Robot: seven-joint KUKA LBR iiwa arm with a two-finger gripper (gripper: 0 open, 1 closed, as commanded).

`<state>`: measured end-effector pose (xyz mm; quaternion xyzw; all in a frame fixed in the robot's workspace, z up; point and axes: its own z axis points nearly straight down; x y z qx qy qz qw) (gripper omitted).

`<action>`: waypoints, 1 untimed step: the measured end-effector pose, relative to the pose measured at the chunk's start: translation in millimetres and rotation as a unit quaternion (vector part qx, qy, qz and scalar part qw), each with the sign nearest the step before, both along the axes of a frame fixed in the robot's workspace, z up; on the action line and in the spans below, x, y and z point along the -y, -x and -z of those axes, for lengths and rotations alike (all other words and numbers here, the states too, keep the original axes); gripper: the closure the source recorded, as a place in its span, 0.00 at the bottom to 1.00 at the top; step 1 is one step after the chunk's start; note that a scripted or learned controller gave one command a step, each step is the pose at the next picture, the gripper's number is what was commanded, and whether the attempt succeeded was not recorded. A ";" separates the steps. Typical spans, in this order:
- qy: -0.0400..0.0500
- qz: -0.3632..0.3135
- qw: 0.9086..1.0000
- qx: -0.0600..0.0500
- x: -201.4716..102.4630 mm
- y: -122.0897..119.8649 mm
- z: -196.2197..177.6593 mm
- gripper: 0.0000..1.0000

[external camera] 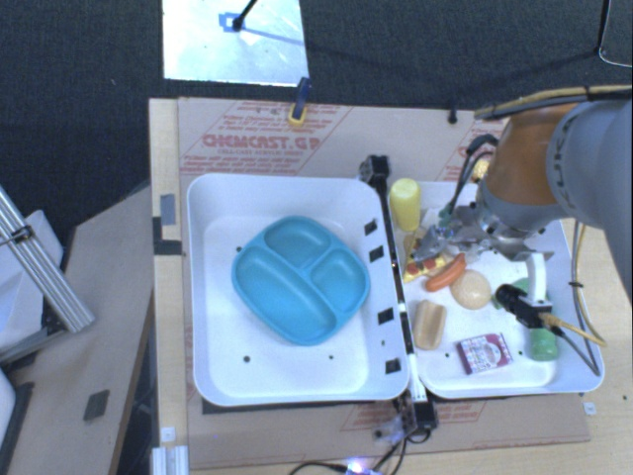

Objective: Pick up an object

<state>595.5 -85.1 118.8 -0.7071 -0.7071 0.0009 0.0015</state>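
A: Which step?
B: Reaching. The gripper [442, 234] is low in the right bin [584, 364], at ten o'clock of the carrot [445, 271]. Its opening, I cannot tell.
A: Next?
B: Probably settle over one object and close.

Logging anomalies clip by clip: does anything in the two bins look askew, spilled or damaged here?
Nothing looks spilled or broken. The blue divided plate lies turned at an angle in the left bin, not square to its walls. The toy foods crowd the right bin loosely, the small red packet lying skewed near its front.
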 end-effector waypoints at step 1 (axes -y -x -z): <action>0.000 0.000 1.000 0.009 0.0 -5.7 28.2 0.00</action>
